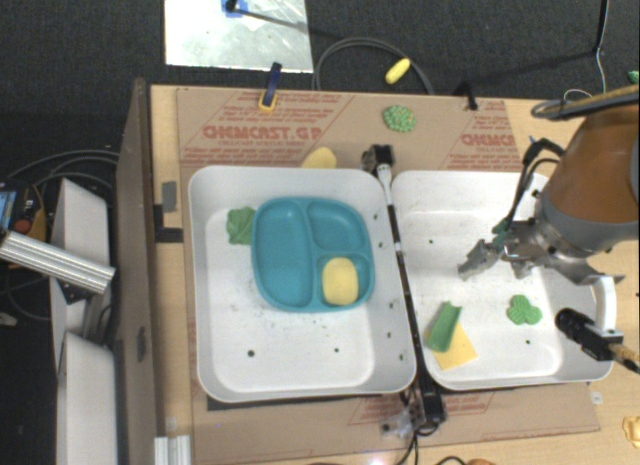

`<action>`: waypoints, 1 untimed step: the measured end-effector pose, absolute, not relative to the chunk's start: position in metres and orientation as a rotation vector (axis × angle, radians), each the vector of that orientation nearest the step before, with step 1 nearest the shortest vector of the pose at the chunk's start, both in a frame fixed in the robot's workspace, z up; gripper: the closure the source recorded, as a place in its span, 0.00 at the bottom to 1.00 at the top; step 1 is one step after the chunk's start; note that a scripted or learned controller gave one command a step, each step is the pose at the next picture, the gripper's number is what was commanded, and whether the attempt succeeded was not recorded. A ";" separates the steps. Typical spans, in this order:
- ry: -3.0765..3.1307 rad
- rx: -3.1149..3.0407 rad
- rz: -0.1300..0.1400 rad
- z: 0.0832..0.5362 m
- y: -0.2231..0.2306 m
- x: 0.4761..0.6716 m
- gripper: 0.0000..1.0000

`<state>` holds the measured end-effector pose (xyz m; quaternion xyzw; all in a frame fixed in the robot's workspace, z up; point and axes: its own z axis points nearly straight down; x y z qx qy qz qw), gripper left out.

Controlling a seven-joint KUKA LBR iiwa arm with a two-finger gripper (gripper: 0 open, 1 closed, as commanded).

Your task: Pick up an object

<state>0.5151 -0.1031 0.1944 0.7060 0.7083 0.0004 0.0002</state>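
Note:
My gripper hangs over the middle of the right bin, open with nothing between its fingers. In front of it and to its left lies a green and yellow sponge. A small green leafy piece rests just below the gripper, near the bin's right side. In the left bin sits a blue sectioned plate with a yellow lump in its lower right compartment. A green leafy piece lies against the plate's left edge.
The raised rims where the two bins meet run between them. On the cardboard behind the bins lie a yellow item, a green round item and a yellow capsule. The arm's bulk covers the right bin's far right side.

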 end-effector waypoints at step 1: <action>2.231 2.217 -0.002 0.119 -0.082 0.524 0.00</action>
